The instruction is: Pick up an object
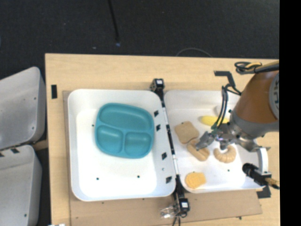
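Beside the jaws, a tan, ring-shaped doughnut lies flat.

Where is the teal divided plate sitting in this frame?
The teal divided plate lies flat in the left white bin, toward its upper middle, across the centre divider from the food pieces in the right bin.

The arm is a thick rounded body with a broad orange band above a grey wrist section. Black cables loop along its upper side, with a green strand among them. The gripper is a cluster of grey metal parts with dark joints, and a small black fitting sits near it.
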{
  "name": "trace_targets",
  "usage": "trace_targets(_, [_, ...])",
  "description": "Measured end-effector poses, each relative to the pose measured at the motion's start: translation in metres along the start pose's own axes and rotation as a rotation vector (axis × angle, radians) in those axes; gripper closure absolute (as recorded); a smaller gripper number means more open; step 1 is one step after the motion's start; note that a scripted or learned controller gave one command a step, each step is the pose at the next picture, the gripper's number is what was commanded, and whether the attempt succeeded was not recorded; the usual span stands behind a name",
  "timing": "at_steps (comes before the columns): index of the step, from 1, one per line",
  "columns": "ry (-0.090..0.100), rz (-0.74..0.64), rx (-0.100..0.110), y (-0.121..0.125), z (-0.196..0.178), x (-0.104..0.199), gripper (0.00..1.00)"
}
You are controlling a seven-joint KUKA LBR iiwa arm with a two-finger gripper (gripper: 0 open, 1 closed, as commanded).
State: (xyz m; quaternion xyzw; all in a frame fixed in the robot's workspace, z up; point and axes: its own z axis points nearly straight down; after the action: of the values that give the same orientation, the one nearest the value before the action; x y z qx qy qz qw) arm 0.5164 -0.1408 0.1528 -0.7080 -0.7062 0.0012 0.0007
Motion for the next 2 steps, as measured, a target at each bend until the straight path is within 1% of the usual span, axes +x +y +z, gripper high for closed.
trace_targets(1, [0.0,0.001,0.002,-0.001,0.053,-0.001,0.0])
trace_targets(2, [0.0,0.01,-0.006,0.001,0.039,-0.002,1.0])
